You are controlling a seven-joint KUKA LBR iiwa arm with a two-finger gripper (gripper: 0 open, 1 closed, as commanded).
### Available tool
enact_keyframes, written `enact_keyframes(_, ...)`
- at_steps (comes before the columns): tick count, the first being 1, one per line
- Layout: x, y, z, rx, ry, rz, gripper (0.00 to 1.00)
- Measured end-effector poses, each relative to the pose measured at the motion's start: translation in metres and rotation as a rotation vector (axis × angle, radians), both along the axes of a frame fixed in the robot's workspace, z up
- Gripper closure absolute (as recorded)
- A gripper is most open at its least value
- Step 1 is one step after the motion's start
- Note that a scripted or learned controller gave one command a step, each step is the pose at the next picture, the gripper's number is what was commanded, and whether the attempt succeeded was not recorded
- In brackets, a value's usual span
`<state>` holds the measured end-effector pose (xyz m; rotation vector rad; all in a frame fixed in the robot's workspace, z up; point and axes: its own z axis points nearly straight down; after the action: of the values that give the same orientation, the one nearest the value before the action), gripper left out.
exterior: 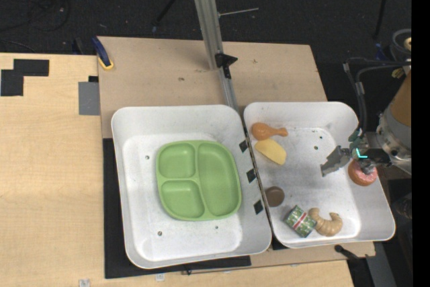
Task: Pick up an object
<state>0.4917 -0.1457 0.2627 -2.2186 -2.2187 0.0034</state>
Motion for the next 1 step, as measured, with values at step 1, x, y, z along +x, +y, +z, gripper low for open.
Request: enact_keyframes(1, 0.0002, 0.0, 0.0004, 0.0, -0.001, 0.0, 0.0)
